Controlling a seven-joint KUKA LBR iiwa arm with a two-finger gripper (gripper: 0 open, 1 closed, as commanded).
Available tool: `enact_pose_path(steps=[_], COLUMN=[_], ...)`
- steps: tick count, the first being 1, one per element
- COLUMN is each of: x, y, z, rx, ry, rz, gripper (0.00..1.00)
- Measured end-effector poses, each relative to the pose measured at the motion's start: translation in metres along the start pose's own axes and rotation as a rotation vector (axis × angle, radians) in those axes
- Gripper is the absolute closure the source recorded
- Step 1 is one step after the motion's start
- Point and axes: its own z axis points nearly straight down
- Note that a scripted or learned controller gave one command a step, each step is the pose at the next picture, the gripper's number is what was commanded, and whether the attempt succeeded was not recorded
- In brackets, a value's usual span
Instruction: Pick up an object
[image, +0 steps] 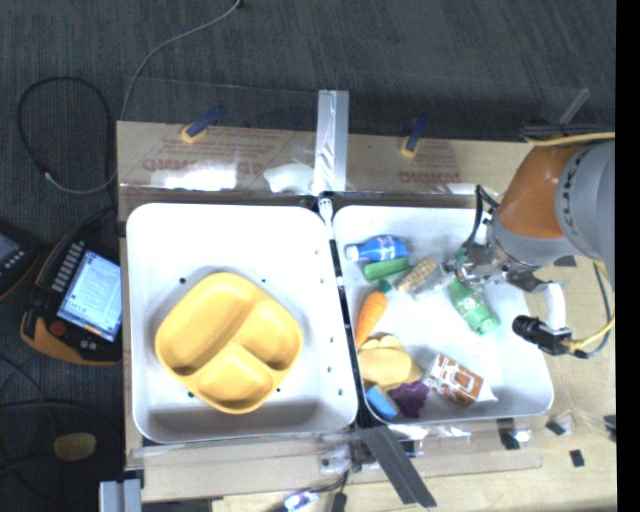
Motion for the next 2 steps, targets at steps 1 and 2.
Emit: enact_pose_path(steps=[1,2], x=[0.000,0.050], y=[0.001,0.046], z=[-0.010,-0.101], rx=[-0.002,0.005], ry=[0.002,0.002], rz=[0.000,-0.040], gripper=[1.00,1.00])
